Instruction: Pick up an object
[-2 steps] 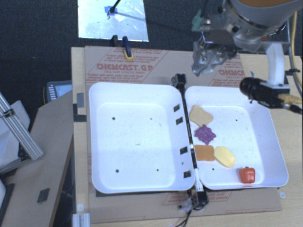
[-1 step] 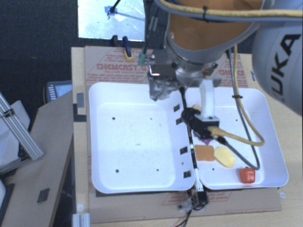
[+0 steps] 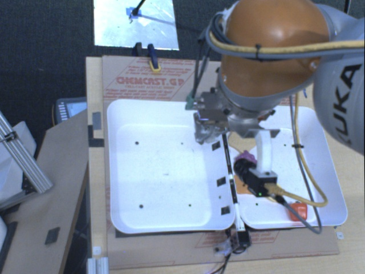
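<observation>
Orange object (image 3: 299, 212) is lying in the near corner of the bin on the view's right (image 3: 322, 153). A purple object (image 3: 247, 154) is sitting in that same bin, close to the divider.

- Dark backdrop (image 3: 40, 39) is filling the room behind.
- Wooden bench (image 3: 63, 181) is carrying a cardboard sheet (image 3: 142, 79) printed CHEMCAST, and both white bins are lying on it side by side.
- Bin on the view's left (image 3: 159, 170) is showing a few dark specks on its white floor.
- My arm (image 3: 274, 39) is reaching in from the view's right.
- Shiny silver sheet (image 3: 134, 13) is lying past the cardboard's far edge.
- Aluminium rail (image 3: 23, 158) is slanting along the view's left edge.
- My gripper (image 3: 204, 133) is hanging where the bins meet, apart from both objects. I'm not able to tell whether it is released or clenched.
- Yellow-tipped clamp (image 3: 153, 59) is gripping the cardboard's far edge.
</observation>
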Motion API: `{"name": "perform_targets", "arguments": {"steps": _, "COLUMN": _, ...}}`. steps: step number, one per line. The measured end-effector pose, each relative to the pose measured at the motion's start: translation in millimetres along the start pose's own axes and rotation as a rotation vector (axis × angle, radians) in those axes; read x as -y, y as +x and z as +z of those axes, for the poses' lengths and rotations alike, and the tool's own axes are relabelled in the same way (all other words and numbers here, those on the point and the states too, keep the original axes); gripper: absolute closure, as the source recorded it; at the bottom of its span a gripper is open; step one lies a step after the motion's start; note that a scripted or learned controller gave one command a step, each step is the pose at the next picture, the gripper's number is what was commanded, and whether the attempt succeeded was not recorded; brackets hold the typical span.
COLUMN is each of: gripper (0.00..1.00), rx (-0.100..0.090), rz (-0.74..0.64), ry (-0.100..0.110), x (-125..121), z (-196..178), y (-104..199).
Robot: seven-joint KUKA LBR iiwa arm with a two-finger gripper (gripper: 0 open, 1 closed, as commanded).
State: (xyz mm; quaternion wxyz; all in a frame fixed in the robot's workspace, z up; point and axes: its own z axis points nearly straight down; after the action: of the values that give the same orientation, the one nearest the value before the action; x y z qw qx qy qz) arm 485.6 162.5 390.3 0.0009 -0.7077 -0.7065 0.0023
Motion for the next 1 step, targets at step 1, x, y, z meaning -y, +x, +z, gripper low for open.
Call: {"name": "perform_targets", "arguments": {"steps": 1, "gripper": 1.00, "rx": -0.009, "rz": -0.008, "ry": -0.021, "x": -0.5, "z": -133.2, "y": 24.1}}
